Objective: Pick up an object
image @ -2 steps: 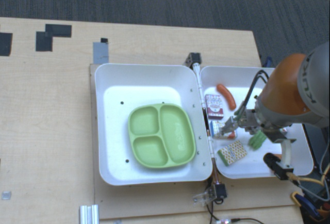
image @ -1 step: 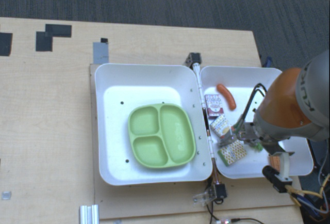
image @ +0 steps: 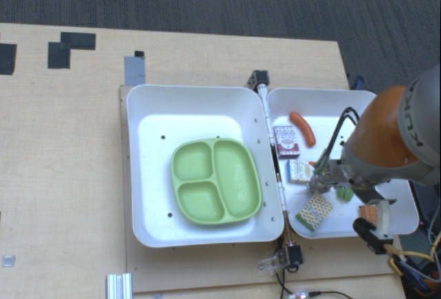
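claw (image: 318,184) above patterned packet (image: 315,211), labels unreadable

bench (image: 62,153): pale wood | on it: left bin (image: 148,108), right bin (image: 324,99), side by side

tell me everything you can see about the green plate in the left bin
The green plate is pale lime, plastic-looking, a rounded rectangle with a raised rim and three compartments: one long section along its right side, two smaller ones stacked on the left. All three look bare. It lies flat, right side up, turned slightly askew, on the floor of the left bin, toward the near right corner. It touches nothing but the bin floor; the gripper is over the right bin.
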